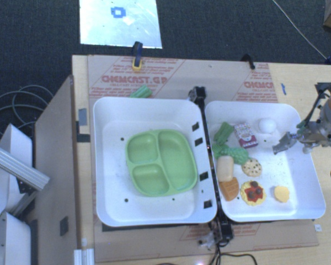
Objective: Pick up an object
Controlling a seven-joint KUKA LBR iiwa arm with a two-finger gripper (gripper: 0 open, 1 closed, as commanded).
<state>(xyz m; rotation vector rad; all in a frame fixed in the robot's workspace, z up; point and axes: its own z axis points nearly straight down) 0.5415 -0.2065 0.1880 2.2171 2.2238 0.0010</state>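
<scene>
The gripper (285, 142) hung over the right-hand part of the right bin (306, 173), reaching in from the arm at the edge of the view; its tip was too small and blurred to say whether it was open or shut, and nothing could be seen caught in it. The candidates for picking all lay in that bin: a white ball (267, 125) near the back wall, a small pink-and-white packet (246, 135) just beside it, green toy vegetables (228, 146) toward the divider, then a pale bread piece (225, 168), a cookie (252, 167), an orange wedge (229, 189), a small pizza (253, 192) and a yellow piece (282, 194) along the front. The left bin (107, 164) held only a green divided plate (160, 162). The gripper seemed poised above bare floor between the ball and the yellow piece, so a straight descent would probably close on nothing. The clustered food items touched or nearly touched, and a grasp there risked nudging neighbours or pinching two at once; the ball could roll away.
</scene>
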